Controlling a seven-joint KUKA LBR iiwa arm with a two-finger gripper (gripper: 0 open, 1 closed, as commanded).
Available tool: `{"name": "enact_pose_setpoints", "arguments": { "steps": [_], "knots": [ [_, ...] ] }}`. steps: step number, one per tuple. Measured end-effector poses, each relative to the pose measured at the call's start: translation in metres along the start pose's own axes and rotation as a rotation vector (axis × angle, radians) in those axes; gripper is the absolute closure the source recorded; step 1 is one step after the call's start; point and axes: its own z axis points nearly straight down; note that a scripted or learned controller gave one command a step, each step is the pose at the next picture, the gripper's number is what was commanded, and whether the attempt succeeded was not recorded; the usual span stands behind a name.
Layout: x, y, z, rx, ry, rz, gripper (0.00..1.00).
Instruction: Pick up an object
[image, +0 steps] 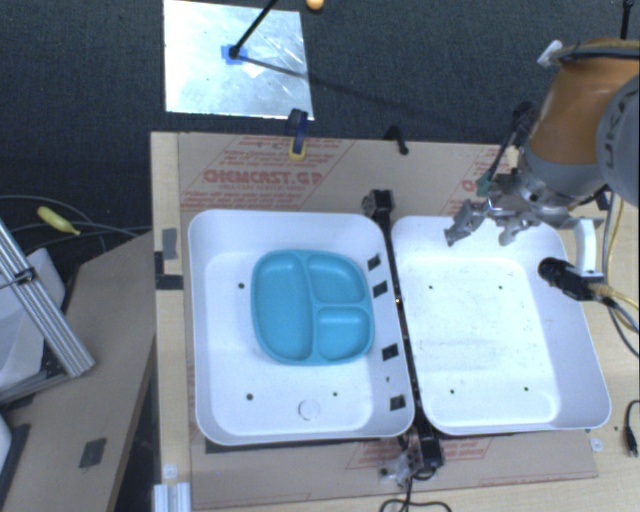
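A blue plate (310, 305) with three compartments lies flat in the middle of the left bin (215, 400). My gripper (480, 232) hangs over the far edge of the right bin (560, 405), well to the right of the plate. Its two grey fingers (455, 233) are spread apart and open, with nothing between them.
A black divider (393, 310) with clips runs between the two bins. A small pale round mark (308, 408) sits on the left bin's floor near its front edge. Both bins rest on a cardboard sheet (260, 170). A metal frame (35, 300) stands at the far left.
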Motion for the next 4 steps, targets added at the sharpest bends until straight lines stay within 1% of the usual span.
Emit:
{"name": "enact_pose_setpoints", "arguments": {
  "steps": [1,2,3,4],
  "knots": [
    [-0.027,-0.049,0.122,0.014,0.001,0.005,0.0],
    [0.128,-0.09,0.036,-0.005,0.006,-0.013,0.0],
    [0.158,-0.118,-0.089,-0.012,0.005,-0.007,0.0],
    [0.155,-0.118,-0.092,-0.004,0.001,-0.006,1.0]
  ]
}}
